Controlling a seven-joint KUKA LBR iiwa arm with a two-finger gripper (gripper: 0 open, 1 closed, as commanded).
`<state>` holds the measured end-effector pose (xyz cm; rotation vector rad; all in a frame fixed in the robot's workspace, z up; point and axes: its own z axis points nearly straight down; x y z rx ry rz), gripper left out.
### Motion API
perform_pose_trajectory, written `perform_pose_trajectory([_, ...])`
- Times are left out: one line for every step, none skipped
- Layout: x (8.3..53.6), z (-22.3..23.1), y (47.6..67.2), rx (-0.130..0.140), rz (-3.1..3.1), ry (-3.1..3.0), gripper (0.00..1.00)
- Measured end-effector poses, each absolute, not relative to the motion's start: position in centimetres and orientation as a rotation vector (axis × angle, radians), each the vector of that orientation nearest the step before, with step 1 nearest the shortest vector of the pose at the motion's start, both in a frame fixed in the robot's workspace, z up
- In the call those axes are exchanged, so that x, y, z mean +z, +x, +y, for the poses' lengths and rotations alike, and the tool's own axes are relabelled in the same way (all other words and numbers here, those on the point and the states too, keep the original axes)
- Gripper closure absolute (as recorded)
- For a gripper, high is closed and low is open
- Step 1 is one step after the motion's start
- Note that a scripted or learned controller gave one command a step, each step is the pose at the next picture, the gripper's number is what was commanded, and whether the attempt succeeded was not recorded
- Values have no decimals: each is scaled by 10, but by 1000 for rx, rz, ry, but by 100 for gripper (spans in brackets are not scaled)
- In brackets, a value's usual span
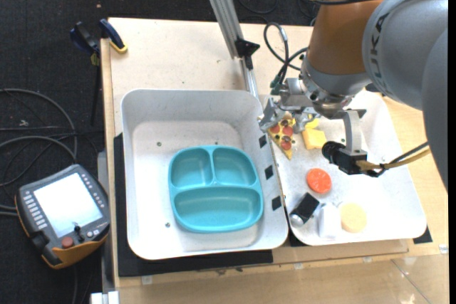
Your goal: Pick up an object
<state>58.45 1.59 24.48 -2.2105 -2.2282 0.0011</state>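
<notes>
Two shallow white bins are seen side by side on a pale wooden bench (164,53). In the left white bin (142,117) a teal plastic tray with three compartments (214,189) lies near the middle, with bare floor left all round it, widest toward the far wall and the left wall. The right white bin (399,217) is largely covered at its far end by the grey arm with the orange band (356,25), which reaches in from the right. The gripper (285,121) is held low, close to the shared wall between the bins, over a small red and yellow patterned object (286,135); whether its fingers are apart or closed cannot be told, and no object is seen between them. Just beside it lies a yellow block (312,135). Nearer the front are found an orange-red round object (319,181), a black rectangular object (305,207) against the dividing wall, a white object (328,219) and a pale yellow round object (353,218), the last two close to the bin's front rim. Open floor remains along the right bin's right edge.
</notes>
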Motion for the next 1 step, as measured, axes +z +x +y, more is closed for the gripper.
perform_pose_trajectory([246, 64, 594, -3, -2231, -2212, 100])
